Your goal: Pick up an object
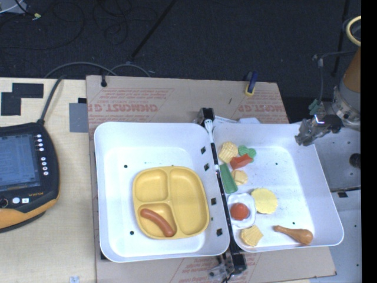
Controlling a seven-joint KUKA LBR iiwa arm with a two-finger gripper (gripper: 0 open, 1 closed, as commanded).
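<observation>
Several toy foods lie in the right bin (306, 175): a ridged yellow chip (228, 152), a red piece (240, 161) beside a green one (247, 152), a long green piece (228, 179), a round yellow slice (264, 201), a red tomato on a white egg (240, 211), a yellow waffle piece (251, 236) and a brown drumstick (293, 233). My gripper (305, 133) hangs at the bin's far right corner, above the rim and well apart from the foods. Nothing shows in it.
The left bin (112, 158) holds a yellow divided plate (171, 200) with a sausage (157, 221) in its near compartment. A teach pendant (26, 173) lies at the bench's left. A blue clip (251, 82) sits on the cardboard behind the bins.
</observation>
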